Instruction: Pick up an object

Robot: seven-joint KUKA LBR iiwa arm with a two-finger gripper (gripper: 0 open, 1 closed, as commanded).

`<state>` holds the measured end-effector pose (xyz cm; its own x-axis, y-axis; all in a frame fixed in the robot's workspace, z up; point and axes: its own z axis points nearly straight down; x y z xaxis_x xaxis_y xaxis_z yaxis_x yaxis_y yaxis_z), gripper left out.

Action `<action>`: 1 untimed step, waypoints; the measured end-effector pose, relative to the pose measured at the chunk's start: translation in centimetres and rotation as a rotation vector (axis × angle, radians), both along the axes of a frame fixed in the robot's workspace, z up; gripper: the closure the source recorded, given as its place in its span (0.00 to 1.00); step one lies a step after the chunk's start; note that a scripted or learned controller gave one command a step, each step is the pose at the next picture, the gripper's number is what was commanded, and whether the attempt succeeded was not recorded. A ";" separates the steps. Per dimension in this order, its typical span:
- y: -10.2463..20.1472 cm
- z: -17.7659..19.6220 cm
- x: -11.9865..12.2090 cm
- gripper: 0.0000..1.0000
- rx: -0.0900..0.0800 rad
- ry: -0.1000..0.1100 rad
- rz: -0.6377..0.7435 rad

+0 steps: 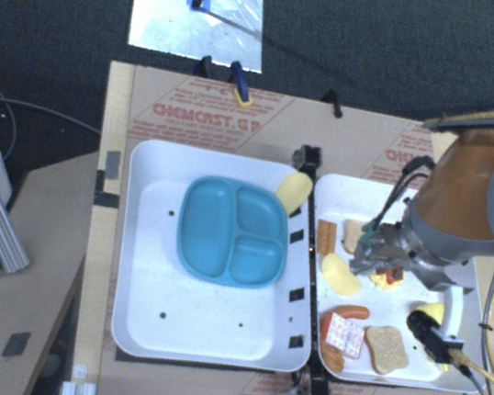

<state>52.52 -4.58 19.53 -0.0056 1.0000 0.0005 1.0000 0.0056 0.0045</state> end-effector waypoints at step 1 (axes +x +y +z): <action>5.3 -1.2 -4.0 1.00 0.002 0.008 0.003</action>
<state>48.49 0.73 18.34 -0.0081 1.0000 0.0028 1.0000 0.0081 -0.0035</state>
